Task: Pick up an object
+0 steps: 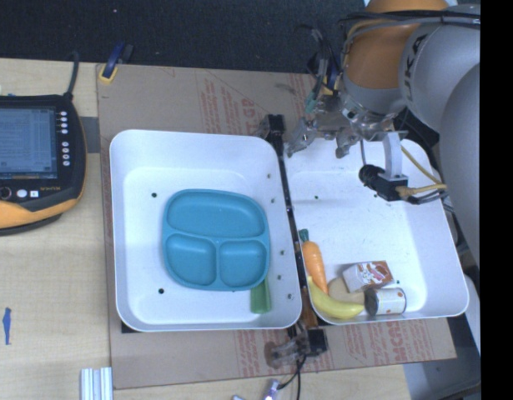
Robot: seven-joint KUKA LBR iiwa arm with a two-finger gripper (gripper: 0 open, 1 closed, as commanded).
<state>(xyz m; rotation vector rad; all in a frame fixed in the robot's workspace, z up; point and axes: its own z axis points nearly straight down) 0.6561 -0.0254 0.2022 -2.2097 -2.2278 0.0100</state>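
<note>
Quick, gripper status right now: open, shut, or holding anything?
Gripper: cannot be told; it sits over the far edge of the right bin, nothing seen held.

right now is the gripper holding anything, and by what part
Cannot be told: the gripper sits at the right bin's far end. The carrot, banana and small can lie at its near end.

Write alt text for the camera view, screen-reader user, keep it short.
A grey arm with an orange band reaches over the far end of the right white bin, whose near corner holds a carrot, a banana, a small packet and a can. The left bin holds a blue divided plate and a green stick. A tablet pendant lies left.
</note>
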